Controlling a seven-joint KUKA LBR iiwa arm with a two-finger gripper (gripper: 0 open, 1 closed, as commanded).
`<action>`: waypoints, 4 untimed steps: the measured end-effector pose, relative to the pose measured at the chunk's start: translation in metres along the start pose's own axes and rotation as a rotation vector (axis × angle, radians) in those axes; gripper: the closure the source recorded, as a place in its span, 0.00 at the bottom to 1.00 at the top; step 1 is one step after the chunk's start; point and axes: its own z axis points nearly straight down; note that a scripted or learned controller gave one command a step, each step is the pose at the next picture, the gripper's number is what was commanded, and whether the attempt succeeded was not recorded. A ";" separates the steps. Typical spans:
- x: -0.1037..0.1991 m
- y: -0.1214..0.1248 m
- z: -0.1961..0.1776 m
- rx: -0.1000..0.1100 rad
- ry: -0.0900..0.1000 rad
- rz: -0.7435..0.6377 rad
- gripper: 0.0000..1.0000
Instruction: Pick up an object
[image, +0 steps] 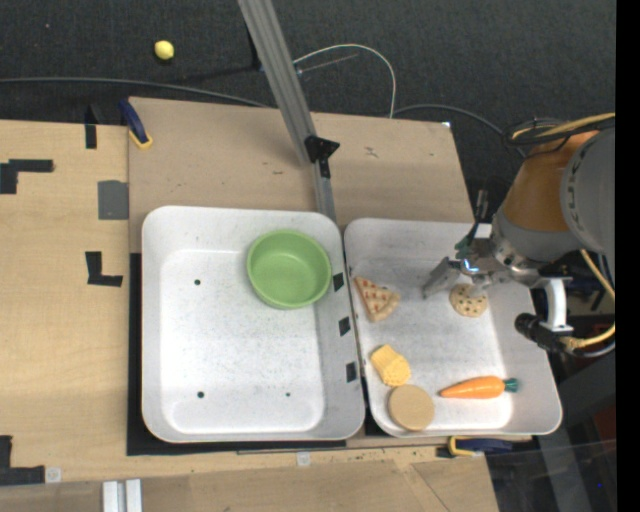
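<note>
My gripper (455, 287) hangs low over the right bin (520, 330), near its upper middle, with its fingers spread open. A small round cookie (467, 301) lies just under the right finger; nothing is held between the fingers. A toy pizza slice (375, 298) lies to the left of the gripper. Further down are a yellow ridged piece (390, 365), a tan round disc (411, 407) and an orange carrot (474, 388).
The left bin (180, 330) holds a green bowl (288, 267) near its upper right corner. A grey pole (290, 90) slants down to the ridge between the bins. The arm's orange band (540, 190) is at the right, with cables beside it.
</note>
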 end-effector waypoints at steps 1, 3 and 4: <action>0.000 0.002 -0.014 -0.005 -0.001 -0.001 1.00; -0.013 0.003 -0.133 -0.014 -0.004 0.001 1.00; -0.013 0.003 -0.138 -0.008 -0.001 0.001 1.00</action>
